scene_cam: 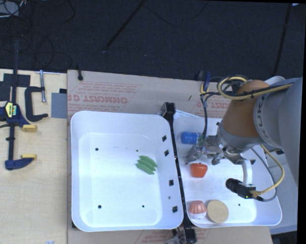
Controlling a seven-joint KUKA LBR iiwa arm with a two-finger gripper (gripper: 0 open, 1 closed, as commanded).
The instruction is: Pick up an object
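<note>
The robot's hand [206, 154] hangs low in the right white bin [270, 212], its grip unreadable from here; the small red rounded object [198, 170] lies just beside it, slightly nearer.

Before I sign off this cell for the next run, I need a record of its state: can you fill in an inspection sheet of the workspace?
Surface: two white bins side by side on cardboard, left bin and right bin.
Job's things: green pod-like item in the left bin; blue item, red-orange item, pink-and-white item and tan disc in the right bin.
Clutter: nothing seen in the bins.
End effector: low over the right bin, just above the red-orange item; finger state cannot be told.
Cables: yellow and black cables looped at the wrist.
Surroundings: clamps on the wooden bench at left.
</note>
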